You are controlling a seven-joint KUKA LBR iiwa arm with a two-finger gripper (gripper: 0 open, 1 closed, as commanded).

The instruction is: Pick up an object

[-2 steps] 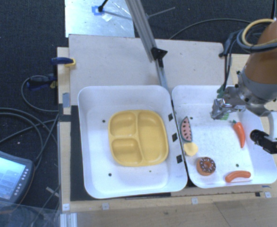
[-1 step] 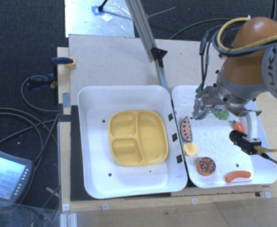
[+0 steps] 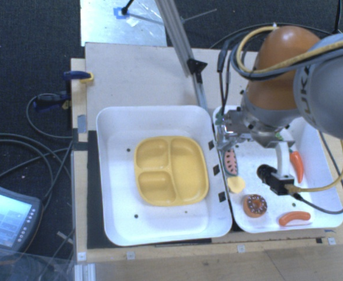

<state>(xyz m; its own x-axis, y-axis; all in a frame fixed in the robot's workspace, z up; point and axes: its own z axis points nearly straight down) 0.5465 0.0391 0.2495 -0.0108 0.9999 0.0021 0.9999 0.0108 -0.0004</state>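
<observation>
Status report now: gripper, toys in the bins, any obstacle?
Gripper low at right bin's left wall, above watermelon slice. Nothing seen held. Donut, sausage, carrot lie free. Arm covers bin's top.

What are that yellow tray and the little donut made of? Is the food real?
The tray looks like moulded plastic: one even yellow, soft sheen, rounded compartments. The donut seems a toy, probably plastic or rubber, with flat painted-looking icing and sprinkles; the picture is too coarse to say which.
</observation>
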